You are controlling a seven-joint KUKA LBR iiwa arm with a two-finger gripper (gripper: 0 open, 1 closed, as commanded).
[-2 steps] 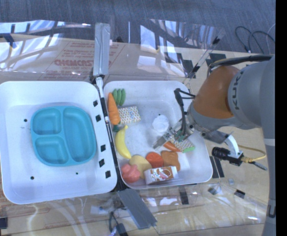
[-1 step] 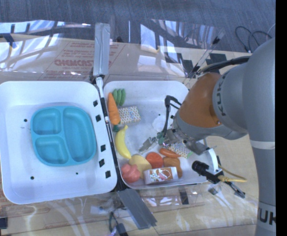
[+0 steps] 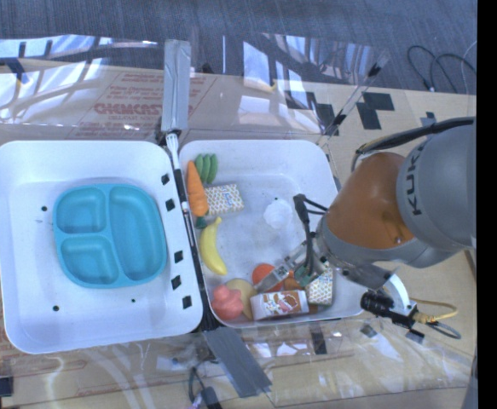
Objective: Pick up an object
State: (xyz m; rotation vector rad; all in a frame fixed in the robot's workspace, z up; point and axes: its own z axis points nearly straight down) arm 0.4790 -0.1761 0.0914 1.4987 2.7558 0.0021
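Claw [image 3: 303, 269] low in right bin [image 3: 257, 164], at the front-corner clutter beside tomato [image 3: 263, 273] and patterned box [image 3: 320, 288]; finger state cannot be told; nothing visibly lifted

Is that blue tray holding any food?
Empty. The blue tray lies flat in the left bin, all three compartments bare; the food, like the banana, sits in the right bin.

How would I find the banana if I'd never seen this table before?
Look at the right white bin, the one full of toy food, not the one holding the blue divided plate. Go to its left wall, just below the orange carrot. The banana lies there, the only long, curved yellow thing; its neighbours are orange, red or boxy.
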